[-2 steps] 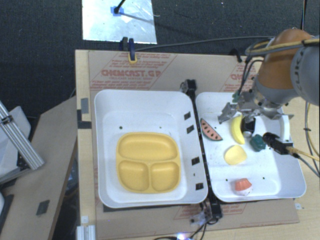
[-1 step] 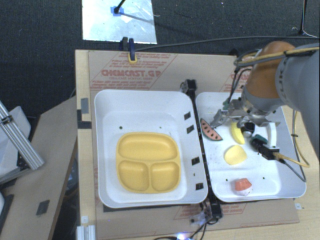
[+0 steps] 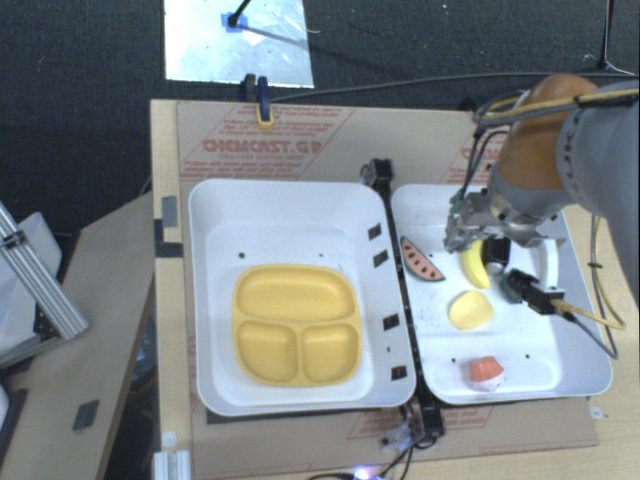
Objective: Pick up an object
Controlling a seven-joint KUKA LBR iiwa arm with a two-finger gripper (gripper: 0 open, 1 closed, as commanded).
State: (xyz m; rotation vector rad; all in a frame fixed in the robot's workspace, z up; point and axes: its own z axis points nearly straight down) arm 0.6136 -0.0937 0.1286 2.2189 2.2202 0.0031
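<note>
one claw [image 3: 478, 251] (over banana [image 3: 474, 267])

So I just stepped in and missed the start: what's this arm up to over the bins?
The grey arm is reaching in over the right bin, with its gripper low over a yellow banana-like piece. Nothing is visibly lifted yet. Also lying in that bin are a watermelon slice, a pale yellow round piece and a small red and white item. The left bin holds a yellow divided tray.
</note>
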